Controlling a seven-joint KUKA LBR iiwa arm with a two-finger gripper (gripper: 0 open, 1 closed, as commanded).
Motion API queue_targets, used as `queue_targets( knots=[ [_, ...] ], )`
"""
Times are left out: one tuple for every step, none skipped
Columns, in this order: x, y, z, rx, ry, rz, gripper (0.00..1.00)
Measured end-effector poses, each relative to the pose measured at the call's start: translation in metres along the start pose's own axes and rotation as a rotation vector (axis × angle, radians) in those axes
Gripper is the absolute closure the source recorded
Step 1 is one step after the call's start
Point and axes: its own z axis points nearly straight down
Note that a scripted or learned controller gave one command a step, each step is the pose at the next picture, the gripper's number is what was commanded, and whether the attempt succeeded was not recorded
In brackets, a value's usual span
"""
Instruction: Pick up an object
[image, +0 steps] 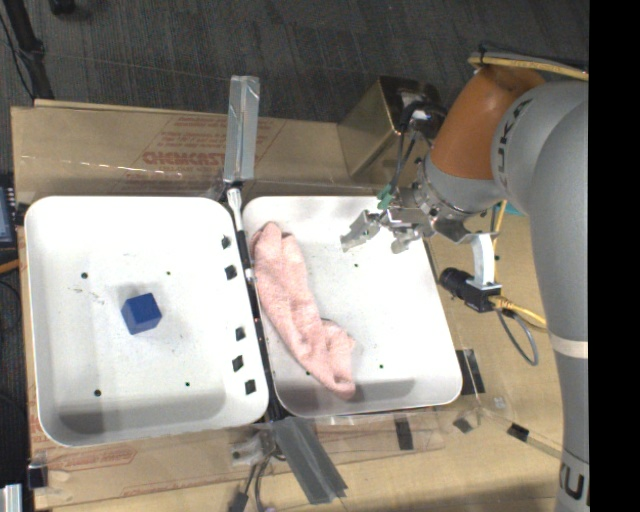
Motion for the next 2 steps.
queue_targets(
  knots=[
    [0.033, 0.031, -0.066, -0.003, 0.0, 0.046, 0.0],
    [0.051, -0.031, 0.07, 0.002, 0.0, -0.003, 0.0]
  ],
)
